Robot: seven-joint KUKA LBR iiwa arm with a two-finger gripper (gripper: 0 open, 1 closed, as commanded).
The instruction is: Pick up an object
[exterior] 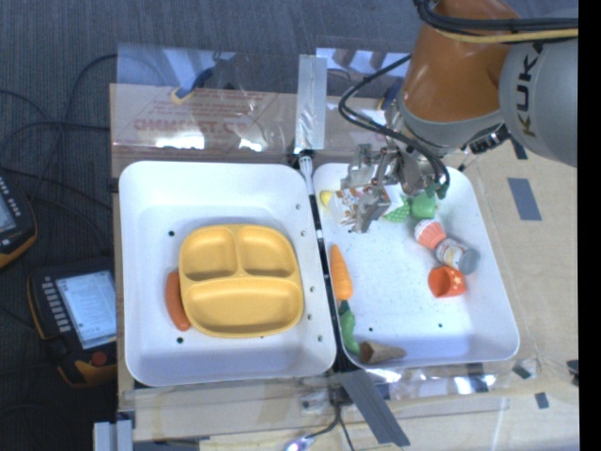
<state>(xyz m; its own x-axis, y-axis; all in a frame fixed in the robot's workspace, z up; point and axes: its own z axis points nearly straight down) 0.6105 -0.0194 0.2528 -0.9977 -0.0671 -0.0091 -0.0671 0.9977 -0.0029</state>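
My gripper (364,201) hangs low over the back left part of the right bin (488,252). A small yellow piece (326,196) lies just to its left, and a green item (421,205) just to its right, partly under the wrist. Toward the right wall lie a red-and-white can (429,232), a grey can (457,255) and an orange cup (447,281). An orange carrot (340,272) lies along the left wall, with a green vegetable (348,328) and a brown cone (381,351) near the front.
The left bin (141,205) holds a yellow divided plate (242,278) with a red-orange sausage (175,301) against its left side. Clear plastic sheeting (202,111) lies behind the bins. Cables and a tablet (80,308) sit to the far left.
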